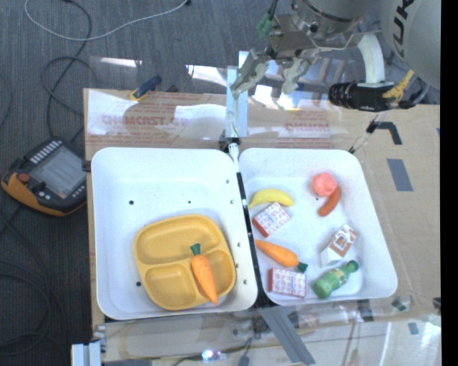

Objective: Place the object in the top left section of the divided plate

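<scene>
Gripper [270, 73] seen high above bins' far edge, fingers spread, nothing held. Carrot [203, 275] lies in divided plate [154, 243], lower right section, long axis near-far, well below-left of gripper.

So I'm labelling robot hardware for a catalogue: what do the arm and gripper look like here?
The two-finger metal gripper has pale silvery fingers under a grey mechanical wrist with a small green part. The grey arm carries a white curved hose and a black cylinder with yellow wiring.
</scene>
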{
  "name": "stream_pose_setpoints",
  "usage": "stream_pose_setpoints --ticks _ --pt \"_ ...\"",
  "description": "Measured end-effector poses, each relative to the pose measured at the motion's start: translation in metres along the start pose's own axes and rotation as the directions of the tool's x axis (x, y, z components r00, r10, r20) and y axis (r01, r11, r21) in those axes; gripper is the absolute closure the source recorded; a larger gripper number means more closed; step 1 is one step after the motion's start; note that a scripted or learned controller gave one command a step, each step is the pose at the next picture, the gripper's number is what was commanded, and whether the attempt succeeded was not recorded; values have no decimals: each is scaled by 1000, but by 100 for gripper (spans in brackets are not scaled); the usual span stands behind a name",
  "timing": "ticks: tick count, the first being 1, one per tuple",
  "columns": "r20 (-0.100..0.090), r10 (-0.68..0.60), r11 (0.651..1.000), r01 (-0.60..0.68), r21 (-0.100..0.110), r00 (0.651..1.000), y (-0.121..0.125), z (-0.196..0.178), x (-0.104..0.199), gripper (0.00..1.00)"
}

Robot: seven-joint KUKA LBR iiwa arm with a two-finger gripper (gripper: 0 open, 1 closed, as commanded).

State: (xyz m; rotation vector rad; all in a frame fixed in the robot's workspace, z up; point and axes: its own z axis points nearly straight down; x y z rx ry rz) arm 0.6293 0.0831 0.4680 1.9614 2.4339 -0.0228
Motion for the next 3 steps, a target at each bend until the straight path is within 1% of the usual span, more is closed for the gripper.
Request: stream_pose_setpoints --ticks 1,2,3 --pt "5 0 1000 0 0 1000 1 -9 0 100" --pt "5 -1 1000 1 0 1000 1 -9 1 0" --pt "10 -1 1000 1 -1 1000 1 -18 1 100"
